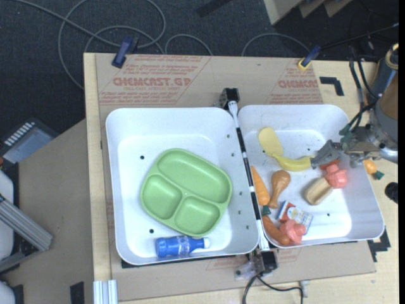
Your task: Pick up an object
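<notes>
The objects for picking are lying in the right bin (354,230), toward the right half of the frame. A yellow banana (278,149) is curving from the bin's upper left toward its middle. Below it, a brown drumstick-shaped toy (278,185) is sitting beside an orange carrot (259,186), which is running along the bin's left wall. A tan bread-roll-shaped piece (317,190) is lying at the middle right, just beside a pink toy (335,175). At the lower left of this bin, a small printed packet (297,215) is resting against a pink and orange cluster (286,232).

The gripper (329,157) is reaching in from the right edge of the frame and hanging over the bin's right side, right above the pink toy. Whether it is spread, closed or clasping anything cannot be told from this angle.

In the left bin (123,138), a green divided plate (185,191) is occupying the centre, and a blue bottle (181,246) is lying on its side near the lower edge.
</notes>
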